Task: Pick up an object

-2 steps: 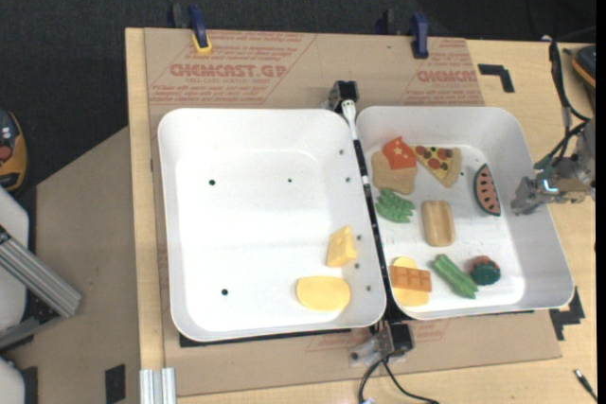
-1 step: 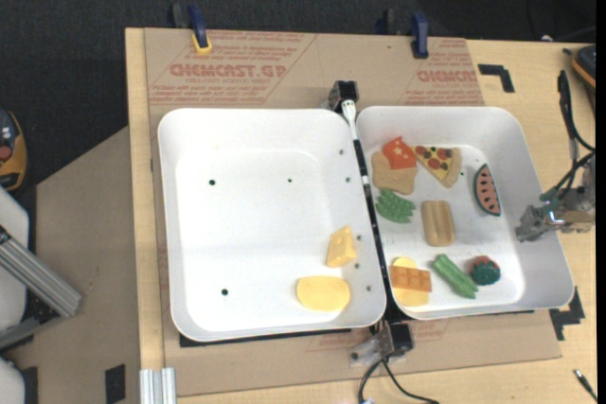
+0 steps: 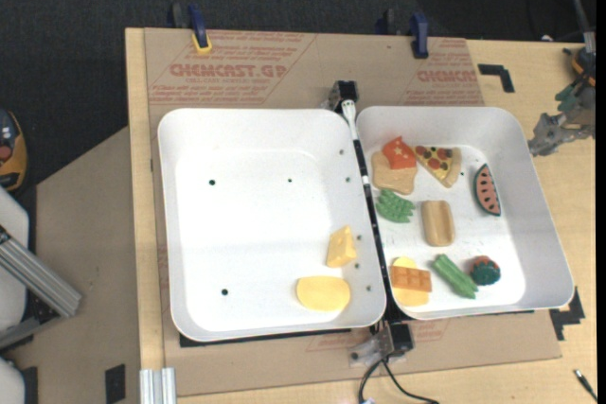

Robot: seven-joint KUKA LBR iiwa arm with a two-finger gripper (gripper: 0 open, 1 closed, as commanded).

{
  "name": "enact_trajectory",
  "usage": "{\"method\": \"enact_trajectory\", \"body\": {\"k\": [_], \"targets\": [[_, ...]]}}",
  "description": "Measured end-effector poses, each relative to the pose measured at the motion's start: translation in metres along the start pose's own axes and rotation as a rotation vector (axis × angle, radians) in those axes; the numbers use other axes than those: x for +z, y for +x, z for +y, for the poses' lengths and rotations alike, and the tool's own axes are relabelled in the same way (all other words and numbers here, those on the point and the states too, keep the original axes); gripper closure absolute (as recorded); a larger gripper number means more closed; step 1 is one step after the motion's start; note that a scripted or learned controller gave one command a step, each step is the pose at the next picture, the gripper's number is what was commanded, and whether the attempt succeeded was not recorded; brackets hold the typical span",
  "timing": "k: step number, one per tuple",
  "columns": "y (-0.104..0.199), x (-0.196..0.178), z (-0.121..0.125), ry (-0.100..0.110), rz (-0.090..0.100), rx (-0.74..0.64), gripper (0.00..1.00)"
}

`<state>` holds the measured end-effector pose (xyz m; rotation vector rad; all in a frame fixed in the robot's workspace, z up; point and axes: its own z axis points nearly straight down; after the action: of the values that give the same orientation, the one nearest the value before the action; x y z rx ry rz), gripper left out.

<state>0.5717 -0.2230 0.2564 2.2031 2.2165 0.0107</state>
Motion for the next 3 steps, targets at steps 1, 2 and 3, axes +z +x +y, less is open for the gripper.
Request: {"method": "enact_trajectory", "body": {"k": [1, 2, 3], "targets": [[-0.001, 0.015, -0.076, 0.022, 0.008, 0.009, 1.0], [0.037, -0.107, -0.001, -0.003, 0.001, -0.003, 1.0], [0.103, 0.004, -0.063, 0.031, 0.014, 0.002, 1.0]]}}
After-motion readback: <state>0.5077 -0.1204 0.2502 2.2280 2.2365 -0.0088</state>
